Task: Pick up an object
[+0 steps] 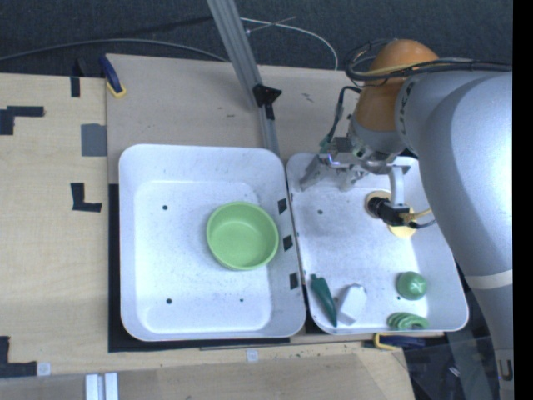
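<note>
Two white bins: left bin (141,223) holds a green bowl (242,236), right bin (350,240) has small green pieces (410,286) near its front. Gripper (337,163) hovers over the right bin's back edge, can't tell its state.

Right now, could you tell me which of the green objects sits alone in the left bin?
The green bowl, open side up and by far the largest. The other green things, a ball, a dark tool and a ridged piece, lie in the right bin.
</note>
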Controlling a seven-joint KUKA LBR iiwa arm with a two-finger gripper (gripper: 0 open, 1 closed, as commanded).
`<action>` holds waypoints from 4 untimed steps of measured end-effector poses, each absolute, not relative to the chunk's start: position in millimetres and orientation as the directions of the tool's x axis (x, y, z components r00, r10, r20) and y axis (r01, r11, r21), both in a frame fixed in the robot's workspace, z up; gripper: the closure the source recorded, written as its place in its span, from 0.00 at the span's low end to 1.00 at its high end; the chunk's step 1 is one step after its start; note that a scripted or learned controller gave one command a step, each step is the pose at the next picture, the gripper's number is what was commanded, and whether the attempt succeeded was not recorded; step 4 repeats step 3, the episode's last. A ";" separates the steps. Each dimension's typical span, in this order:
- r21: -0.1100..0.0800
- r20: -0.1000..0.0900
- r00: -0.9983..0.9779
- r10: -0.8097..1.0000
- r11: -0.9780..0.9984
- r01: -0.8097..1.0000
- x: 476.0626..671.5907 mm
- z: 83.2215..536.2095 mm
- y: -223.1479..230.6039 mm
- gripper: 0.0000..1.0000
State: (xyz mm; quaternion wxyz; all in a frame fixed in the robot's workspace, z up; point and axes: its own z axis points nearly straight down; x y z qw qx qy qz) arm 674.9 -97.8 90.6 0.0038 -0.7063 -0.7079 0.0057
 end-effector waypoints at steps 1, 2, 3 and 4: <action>-0.013 -0.004 -0.004 1.000 0.004 1.000 674.4 99.9 -97.1 1.00; 0.005 0.000 -0.002 1.000 0.002 1.000 675.1 163.0 -92.4 1.00; 0.006 -0.001 -0.002 1.000 0.002 1.000 673.6 226.9 -93.6 1.00; 0.006 -0.001 -0.002 1.000 0.002 1.000 673.6 226.9 -93.6 1.00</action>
